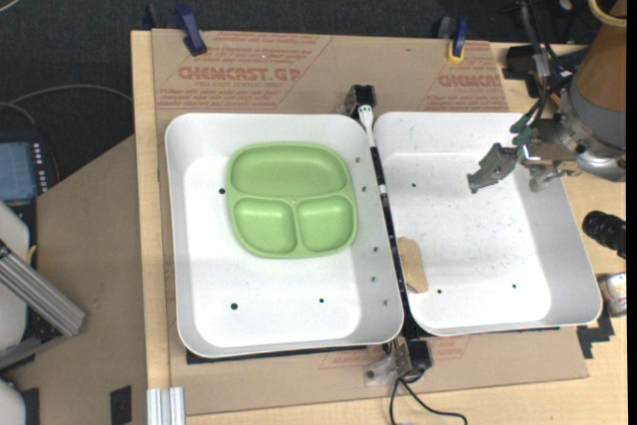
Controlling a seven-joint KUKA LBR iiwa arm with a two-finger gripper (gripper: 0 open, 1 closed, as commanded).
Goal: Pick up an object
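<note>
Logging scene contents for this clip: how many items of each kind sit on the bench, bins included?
White bins: 2 (left bin, right bin)
Green divided plates: 1 (green plate, in the left bin)
Tan tape-like patches: 1 (tan patch, at the right bin's left edge)
Total: 4

Green divided plate (293,199) in left bin (189,244); pincer (495,168) over right bin (557,284).
</note>
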